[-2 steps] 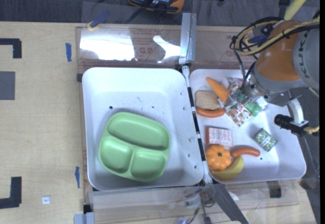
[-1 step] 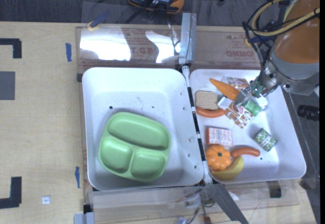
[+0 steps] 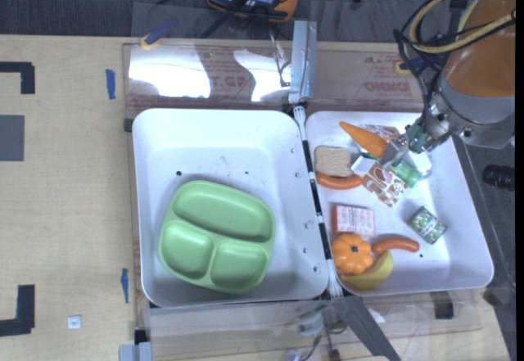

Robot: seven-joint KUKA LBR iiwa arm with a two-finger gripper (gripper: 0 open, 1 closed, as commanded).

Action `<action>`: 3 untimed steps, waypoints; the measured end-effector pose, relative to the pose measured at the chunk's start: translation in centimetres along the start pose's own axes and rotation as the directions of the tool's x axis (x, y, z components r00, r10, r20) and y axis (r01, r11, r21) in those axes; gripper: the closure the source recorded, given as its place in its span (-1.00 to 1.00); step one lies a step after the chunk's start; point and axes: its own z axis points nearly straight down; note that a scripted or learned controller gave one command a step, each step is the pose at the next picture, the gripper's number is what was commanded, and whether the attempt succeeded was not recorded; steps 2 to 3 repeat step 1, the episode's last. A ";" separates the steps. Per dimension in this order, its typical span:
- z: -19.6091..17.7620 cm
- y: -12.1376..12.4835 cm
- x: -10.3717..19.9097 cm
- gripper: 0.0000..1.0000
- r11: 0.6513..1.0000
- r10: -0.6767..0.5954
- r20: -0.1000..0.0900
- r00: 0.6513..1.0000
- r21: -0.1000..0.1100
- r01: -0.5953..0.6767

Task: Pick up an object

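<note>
Camera view: tool [image 3: 407,148] low over carrot [image 3: 365,138], opening unclear.

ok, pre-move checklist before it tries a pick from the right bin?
1. End effector over right bin: ok, near the upper items.
2. Target isolated: not ok; carrot and small packets crowd together beneath it.
3. Object already held: cannot tell.
4. Easier candidate: ok; green box lies apart.
5. Pumpkin: not ok; touches banana and sausage.
6. Green tray in left bin: ok, out of path.
</note>
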 end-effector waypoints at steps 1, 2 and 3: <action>0.8 -3.4 4.5 1.00 0.998 -0.064 -0.006 0.998 0.006 0.064; 0.8 -3.4 4.5 1.00 0.998 -0.064 -0.006 0.998 0.006 0.064; 0.8 -3.4 4.5 1.00 0.998 -0.064 -0.006 0.998 0.006 0.064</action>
